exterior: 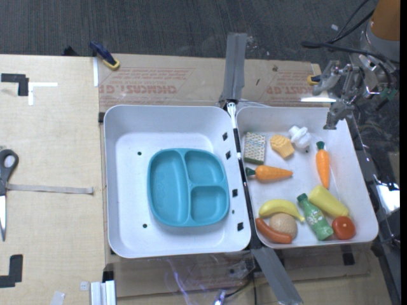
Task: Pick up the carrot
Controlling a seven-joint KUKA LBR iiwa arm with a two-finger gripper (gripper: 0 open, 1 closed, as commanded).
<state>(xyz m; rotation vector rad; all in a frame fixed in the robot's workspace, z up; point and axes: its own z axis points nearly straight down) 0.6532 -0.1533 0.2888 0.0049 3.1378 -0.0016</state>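
Note:
Two orange carrots lie in the right bin (364, 170). One carrot (273, 173) lies crosswise near the bin's left wall, with its green top to the left. The other carrot (323, 167) lies lengthwise further right, green top toward the back. My gripper (332, 103) hangs over the bin's far right corner, above and behind both carrots. It is open and holds nothing.
The right bin also holds a waffle block (255, 147), a cheese wedge (282, 146), a white piece (299, 135), a banana (280, 206), a green bottle (315, 218), a tomato (343, 227), a sausage (274, 231). A teal divided plate (189, 187) sits in the left bin (121, 170).

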